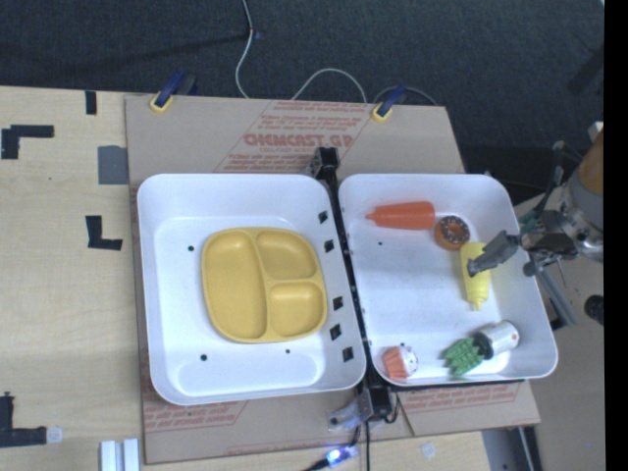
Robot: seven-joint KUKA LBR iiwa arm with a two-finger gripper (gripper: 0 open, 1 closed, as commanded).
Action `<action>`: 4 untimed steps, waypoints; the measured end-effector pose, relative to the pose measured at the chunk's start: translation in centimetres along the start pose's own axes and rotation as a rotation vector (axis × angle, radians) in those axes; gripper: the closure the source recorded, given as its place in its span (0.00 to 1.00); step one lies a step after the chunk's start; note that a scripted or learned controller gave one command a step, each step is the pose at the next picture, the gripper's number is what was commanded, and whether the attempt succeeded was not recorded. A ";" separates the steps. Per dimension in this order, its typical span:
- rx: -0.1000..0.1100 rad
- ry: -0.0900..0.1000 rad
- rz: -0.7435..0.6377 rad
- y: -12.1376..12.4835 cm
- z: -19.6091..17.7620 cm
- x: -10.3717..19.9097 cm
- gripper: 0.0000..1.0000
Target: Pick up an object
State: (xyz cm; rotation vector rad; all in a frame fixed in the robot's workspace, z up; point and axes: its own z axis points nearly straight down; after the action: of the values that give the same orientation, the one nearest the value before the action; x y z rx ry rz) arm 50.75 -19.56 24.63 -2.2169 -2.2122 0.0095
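The right bin (pixel 510 199) holds a loose set of toys. An orange carrot (pixel 402 215) lies near its back, with a small brown doughnut (pixel 452 231) just right of it. A yellow banana-like piece (pixel 476 272) lies along the right side. At the front are a green leafy toy (pixel 462 354), a white cylinder (pixel 499 337) touching it, and a small orange-and-white item (pixel 397 361). My gripper (pixel 512 255) hangs over the bin's right rim with its fingers spread open and nothing between them. Its left fingertip is right beside the top of the yellow piece.
The left bin (pixel 162 204) holds a yellow divided plate (pixel 263 285). Both bins rest on a cardboard sheet (pixel 285 135) pinned by blue-and-yellow clamps at the back. A white cable (pixel 241 57) runs behind it. The arm's grey wrist (pixel 579 229) stands outside the right rim.
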 end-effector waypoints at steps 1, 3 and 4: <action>-0.009 -0.003 -0.003 0.2 -0.5 0.0 0.00; -0.003 -0.001 -0.002 0.7 10.7 0.2 0.00; -0.022 -0.007 -0.003 1.2 14.2 0.1 0.00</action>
State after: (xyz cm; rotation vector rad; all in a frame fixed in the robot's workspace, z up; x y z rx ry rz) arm 51.74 -19.39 10.45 -2.2280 -2.2307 -0.0074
